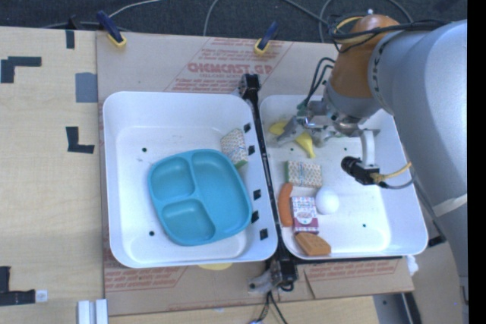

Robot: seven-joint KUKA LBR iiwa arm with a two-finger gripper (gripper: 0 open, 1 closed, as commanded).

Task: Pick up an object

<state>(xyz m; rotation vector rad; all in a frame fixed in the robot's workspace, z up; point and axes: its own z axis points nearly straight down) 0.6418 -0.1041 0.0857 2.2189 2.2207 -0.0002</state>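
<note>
Two shallow white bins sit side by side on a cardboard-covered bench. Over the back of the right bin, the gripper hangs low above a yellow banana-shaped toy, touching or just above it; its opening cannot be judged. Bare floor lies toward the right bin's right wall. Nearer the front lie a white egg, an orange stick and a small carton. A blue divided plate fills the left bin.

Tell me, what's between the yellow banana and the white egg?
In the camera view, a small patterned packet lies between the banana and the egg in the right bin.
</note>
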